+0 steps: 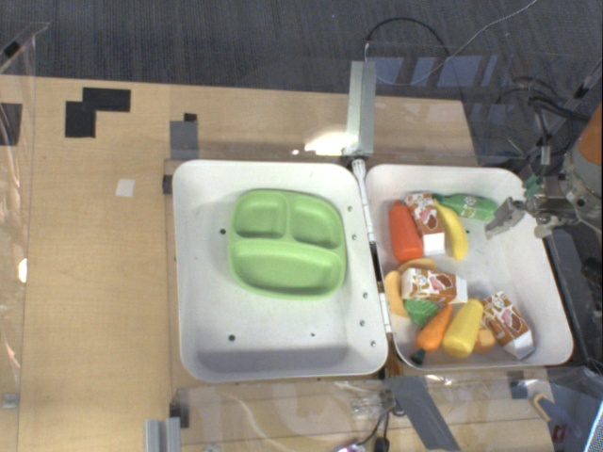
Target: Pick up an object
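Note:
The right bin [546,281] holds a pile of toy food. A red pepper [405,234], a yellow banana [455,233] and a green vegetable [468,205] lie at its back. A printed carton [433,287], an orange carrot [433,328], a yellow bottle [462,328] and a second carton [507,321] lie toward the front. My gripper [502,217] hangs over the bin's back right part, just right of the green vegetable and the banana, with nothing seen in it.
In the left bin [203,328] a green divided plate [285,243] lies flat near the middle. A metal post [362,106] stands behind the seam between the bins. Cables run along the bench at back right.

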Available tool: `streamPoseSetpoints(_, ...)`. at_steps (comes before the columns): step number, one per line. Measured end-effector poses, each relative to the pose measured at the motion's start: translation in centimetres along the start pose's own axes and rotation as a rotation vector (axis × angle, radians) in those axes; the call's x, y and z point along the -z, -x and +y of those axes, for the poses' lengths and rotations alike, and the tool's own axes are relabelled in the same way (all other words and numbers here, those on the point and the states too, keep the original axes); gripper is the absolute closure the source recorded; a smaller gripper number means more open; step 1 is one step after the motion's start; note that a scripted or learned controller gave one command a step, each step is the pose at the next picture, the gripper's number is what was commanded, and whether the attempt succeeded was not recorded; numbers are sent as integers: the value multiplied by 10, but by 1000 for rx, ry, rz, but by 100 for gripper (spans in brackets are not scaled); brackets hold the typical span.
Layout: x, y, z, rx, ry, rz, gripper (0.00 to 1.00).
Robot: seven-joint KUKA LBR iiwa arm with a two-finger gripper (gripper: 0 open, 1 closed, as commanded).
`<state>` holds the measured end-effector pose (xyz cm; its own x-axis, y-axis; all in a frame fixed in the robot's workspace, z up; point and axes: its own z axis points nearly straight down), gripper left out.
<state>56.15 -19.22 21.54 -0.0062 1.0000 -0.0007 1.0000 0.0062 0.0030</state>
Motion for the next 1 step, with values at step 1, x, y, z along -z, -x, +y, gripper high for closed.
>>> streamPoseSetpoints(1,-91,-29,57,130,14,-5,0)
